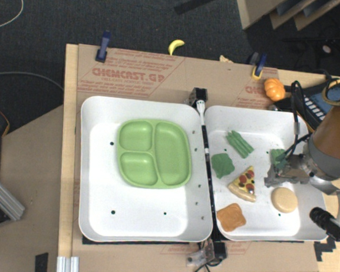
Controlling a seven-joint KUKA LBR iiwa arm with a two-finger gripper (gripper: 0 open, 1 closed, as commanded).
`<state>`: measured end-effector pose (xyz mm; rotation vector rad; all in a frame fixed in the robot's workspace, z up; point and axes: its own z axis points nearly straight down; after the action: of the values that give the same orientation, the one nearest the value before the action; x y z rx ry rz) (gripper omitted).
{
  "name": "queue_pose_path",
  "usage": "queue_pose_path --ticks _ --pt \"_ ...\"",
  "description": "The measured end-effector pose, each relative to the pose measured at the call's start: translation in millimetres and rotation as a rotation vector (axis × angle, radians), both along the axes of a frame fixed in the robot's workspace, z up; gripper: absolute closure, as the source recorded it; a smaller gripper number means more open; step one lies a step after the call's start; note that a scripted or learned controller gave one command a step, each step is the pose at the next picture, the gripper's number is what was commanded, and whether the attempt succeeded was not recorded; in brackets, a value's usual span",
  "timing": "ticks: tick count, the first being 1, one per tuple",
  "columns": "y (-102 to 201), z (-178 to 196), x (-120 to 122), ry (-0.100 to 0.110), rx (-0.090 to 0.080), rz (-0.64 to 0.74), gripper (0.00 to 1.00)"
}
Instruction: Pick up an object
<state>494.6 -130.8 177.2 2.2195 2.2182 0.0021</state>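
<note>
The right bin [259, 125] holds several toy foods. A green ridged piece [240, 143] lies at the back, with a dark green leafy piece [222, 164] in front of it. A pizza slice [245, 184] sits in the middle, an orange-brown piece [231, 216] at the front and a round beige cookie [284, 200] at the right. My gripper [278, 173] hangs low over the bin's right side, just behind the cookie. A small green object [276, 155] lies right beside it, partly hidden by the arm.
The left bin [96, 173] holds a green divided plate [154, 153]. A small orange fruit [273, 89] and cables lie on the cardboard behind the right bin. A yellow banana toy [176, 45] sits at the board's back edge, near blue clamps.
</note>
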Motion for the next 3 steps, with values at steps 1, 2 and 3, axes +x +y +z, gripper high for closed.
queue_pose_path --ticks 1,2,3 --pt "63 8 -16 0.007 0.005 0.006 1.00" --pt "136 68 -14 -0.004 0.005 0.010 1.00" --pt "98 4 86 0.000 -0.002 0.000 1.00"
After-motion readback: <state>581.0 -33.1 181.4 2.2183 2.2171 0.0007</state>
